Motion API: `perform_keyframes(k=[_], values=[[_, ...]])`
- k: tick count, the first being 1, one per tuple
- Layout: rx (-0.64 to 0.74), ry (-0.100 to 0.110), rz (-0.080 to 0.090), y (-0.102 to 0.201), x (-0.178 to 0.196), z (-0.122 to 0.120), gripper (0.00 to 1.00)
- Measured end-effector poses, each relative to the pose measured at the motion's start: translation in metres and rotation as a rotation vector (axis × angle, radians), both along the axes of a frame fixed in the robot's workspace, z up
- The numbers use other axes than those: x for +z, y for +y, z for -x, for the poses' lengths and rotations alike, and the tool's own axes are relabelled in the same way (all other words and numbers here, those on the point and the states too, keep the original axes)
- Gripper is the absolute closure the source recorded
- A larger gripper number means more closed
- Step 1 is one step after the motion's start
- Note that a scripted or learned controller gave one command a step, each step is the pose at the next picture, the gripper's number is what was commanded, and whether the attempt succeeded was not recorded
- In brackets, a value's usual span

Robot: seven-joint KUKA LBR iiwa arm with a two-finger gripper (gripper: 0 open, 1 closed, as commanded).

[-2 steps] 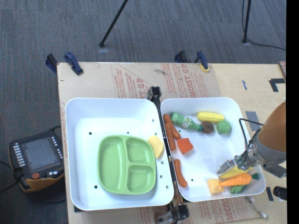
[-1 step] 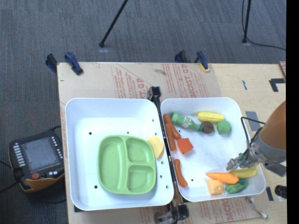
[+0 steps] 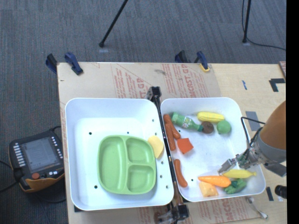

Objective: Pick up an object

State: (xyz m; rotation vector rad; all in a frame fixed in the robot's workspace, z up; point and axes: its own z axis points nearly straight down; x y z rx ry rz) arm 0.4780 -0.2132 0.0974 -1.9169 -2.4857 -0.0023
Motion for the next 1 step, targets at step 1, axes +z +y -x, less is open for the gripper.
perform_keyframes(k=[1], values=[[-0.034, 0.000, 0.000, 0.0752, -0.0100, -0.0674, 0.00]])
